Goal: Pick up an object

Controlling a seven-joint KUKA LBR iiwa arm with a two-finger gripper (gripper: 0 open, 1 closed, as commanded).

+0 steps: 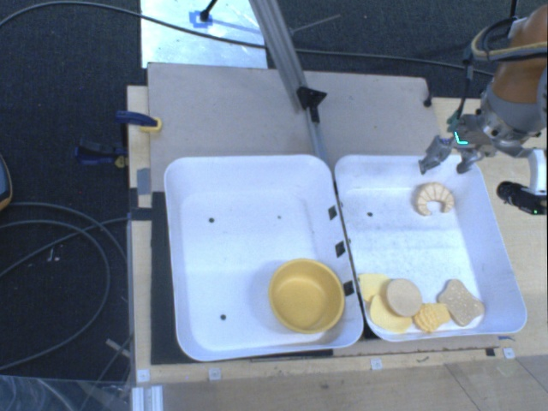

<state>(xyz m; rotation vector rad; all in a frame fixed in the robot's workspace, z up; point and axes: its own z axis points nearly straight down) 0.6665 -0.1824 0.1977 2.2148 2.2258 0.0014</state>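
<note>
Camera view, upper right: end effector (451,154) hanging just above the croissant (434,198), fingers apart, nothing between them. Placed there, most likely, for a straight drop onto that one piece. Croissant alone near the top of the right bin (505,255), so easy to reach with no neighbours in the way. Crowded along the bottom of the same bin: round cracker (403,297), waffle chip (431,317), toast slice (461,303), pressed close, harder to grab singly. Yellow bowl (306,294) low in the left bin (184,229).
</note>
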